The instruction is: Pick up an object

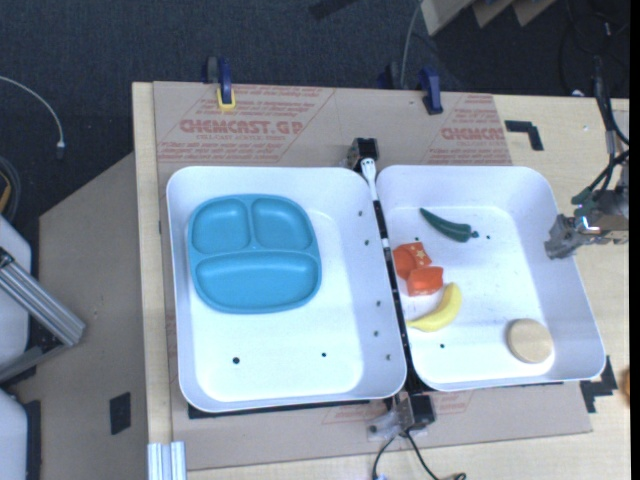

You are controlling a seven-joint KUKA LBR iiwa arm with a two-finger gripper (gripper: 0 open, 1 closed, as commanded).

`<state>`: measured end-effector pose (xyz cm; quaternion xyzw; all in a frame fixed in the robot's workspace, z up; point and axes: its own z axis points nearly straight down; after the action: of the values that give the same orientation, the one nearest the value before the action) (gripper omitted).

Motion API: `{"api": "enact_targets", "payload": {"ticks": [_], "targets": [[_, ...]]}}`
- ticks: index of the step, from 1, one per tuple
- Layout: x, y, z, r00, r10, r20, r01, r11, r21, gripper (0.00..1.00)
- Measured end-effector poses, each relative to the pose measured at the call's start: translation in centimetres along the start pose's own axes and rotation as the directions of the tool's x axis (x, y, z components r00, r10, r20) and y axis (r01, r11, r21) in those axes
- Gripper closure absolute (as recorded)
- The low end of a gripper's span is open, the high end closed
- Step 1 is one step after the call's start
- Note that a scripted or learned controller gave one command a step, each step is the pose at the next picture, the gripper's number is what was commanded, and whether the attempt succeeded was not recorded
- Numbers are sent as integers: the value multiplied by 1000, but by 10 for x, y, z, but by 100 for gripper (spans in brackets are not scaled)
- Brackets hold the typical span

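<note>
Hand: I see the hand (pixel 568 236) at the right edge of the view, just over the right rim of the right bin (pixel 535 193); I cannot tell how it is set, as it is too small and blurred from here.
Hand contents: I see nothing between its tips.
Right bin: it holds four things, all lying on the bin floor and apart from the hand.
Green pepper: the green pepper (pixel 447 226) lies slanted in the upper middle of the right bin.
Red piece: the red piece (pixel 417 269) sits near the bin's left wall, below the green pepper.
Banana: the banana (pixel 441 310) lies just below the red piece and touches it.
Round bun: the tan round bun (pixel 529 340) rests near the lower right corner, the closest of the four to the hand.
Left bin: the left bin (pixel 300 368) carries a blue divided plate (pixel 255 253) in its upper left part.
Desk: both bins sit side by side on the desk (pixel 300 118), on a brown printed board.
</note>
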<state>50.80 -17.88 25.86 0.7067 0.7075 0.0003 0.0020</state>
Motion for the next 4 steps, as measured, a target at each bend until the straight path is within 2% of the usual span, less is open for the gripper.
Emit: {"api": "enact_targets", "payload": {"ticks": [1,3,4], "targets": [[41,1,8,1000,1,-3,-1,1000,4,100],[141,9,-1,1000,-2,-3,2,1000,3,100],[188,17,16,1000,0,-3,0,1000,6,100]]}}
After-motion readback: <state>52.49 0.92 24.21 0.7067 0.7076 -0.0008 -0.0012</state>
